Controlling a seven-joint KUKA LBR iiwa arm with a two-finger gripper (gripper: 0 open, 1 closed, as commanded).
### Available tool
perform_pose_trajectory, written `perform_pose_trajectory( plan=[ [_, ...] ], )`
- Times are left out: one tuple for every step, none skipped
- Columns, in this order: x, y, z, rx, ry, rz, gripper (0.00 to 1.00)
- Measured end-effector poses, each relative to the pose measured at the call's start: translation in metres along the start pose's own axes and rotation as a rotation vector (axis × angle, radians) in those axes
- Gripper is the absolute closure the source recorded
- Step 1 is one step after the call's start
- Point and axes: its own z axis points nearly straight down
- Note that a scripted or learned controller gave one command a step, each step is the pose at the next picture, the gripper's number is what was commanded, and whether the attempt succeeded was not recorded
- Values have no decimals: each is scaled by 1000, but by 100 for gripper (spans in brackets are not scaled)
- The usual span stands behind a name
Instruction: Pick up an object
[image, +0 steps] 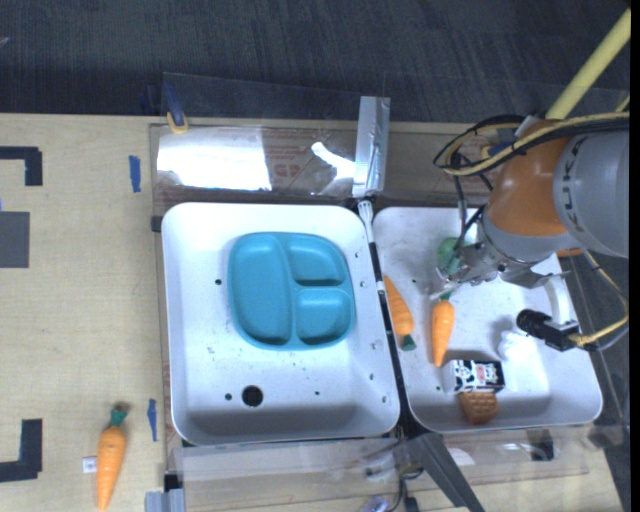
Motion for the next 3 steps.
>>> perform_pose_trajectory(
  plan=[
    [0, 0, 1, 1, 1, 0, 0],
    [5, -22, 8, -2, -3, -386, 0],
    [4, -21, -1, -4, -2, -383, 100]
  ],
)
